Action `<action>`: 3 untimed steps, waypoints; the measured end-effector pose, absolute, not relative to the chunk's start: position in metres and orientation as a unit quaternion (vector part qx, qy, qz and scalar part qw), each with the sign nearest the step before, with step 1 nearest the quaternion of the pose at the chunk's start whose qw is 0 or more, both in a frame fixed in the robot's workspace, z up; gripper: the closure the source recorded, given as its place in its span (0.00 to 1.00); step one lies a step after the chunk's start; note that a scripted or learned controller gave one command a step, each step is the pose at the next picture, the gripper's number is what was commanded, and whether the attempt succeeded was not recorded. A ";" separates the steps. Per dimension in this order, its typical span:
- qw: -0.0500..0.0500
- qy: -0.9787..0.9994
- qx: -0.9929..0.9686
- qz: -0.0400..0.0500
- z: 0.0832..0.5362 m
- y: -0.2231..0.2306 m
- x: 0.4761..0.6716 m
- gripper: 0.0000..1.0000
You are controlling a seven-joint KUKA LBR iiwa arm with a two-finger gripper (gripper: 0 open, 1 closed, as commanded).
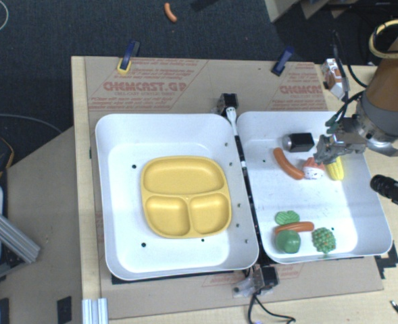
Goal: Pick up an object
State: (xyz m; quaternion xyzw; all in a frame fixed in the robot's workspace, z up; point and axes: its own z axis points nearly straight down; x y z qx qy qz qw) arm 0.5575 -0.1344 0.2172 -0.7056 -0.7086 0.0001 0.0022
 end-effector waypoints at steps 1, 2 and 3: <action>0.002 -0.709 -0.705 0.000 0.210 -0.084 0.542 1.00; 0.002 -0.709 -0.705 0.000 0.223 -0.037 0.530 1.00; 0.000 -0.709 -0.705 -0.001 0.234 0.015 0.524 1.00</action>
